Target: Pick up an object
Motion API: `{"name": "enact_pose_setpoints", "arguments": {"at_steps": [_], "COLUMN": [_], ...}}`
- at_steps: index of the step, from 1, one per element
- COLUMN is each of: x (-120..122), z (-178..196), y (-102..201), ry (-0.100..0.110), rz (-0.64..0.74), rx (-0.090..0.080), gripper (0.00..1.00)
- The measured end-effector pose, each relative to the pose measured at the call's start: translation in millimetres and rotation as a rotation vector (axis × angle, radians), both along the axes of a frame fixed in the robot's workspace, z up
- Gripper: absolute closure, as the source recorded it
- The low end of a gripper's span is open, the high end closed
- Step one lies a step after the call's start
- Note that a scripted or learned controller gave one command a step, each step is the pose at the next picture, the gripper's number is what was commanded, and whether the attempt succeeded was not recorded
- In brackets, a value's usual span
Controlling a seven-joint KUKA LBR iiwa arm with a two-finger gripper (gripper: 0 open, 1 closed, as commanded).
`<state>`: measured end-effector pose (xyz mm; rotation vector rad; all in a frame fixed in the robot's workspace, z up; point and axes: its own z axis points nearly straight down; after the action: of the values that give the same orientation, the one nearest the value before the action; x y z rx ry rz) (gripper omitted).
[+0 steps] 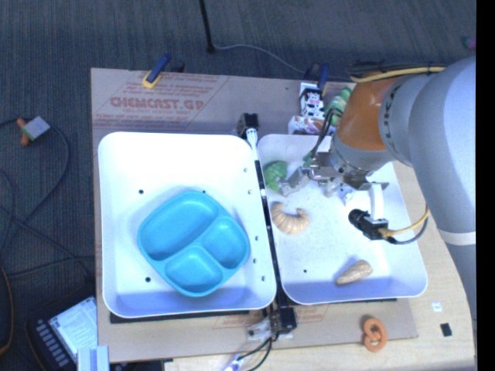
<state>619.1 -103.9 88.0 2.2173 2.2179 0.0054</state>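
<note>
Gripper (303, 175) hovers over the right bin (402, 280), beside a green object (274, 174); finger state I cannot tell. Best move: centre squarely over it, descend straight, then close.

In the right bin lie a green leafy piece (274, 174) at the left wall and a curled tan croissant-like item (291, 220) just below it. A tan oblong thing (353, 272), perhaps a bread roll, lies tilted near the front edge.

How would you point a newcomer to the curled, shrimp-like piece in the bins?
Find the right bin, the one the arm reaches over. Near its left wall lies the curled tan piece, just below a green item. It is ridged and C-shaped, unlike the straighter tan lump nearer the front.
</note>
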Motion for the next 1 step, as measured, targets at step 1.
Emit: {"name": "enact_pose_setpoints", "arguments": {"at_steps": [1], "x": [-49.3], "z": [69.1], "y": [-7.2], "ry": [0.007], "rz": [0.0], "rx": [0.001], "gripper": [0.0]}}
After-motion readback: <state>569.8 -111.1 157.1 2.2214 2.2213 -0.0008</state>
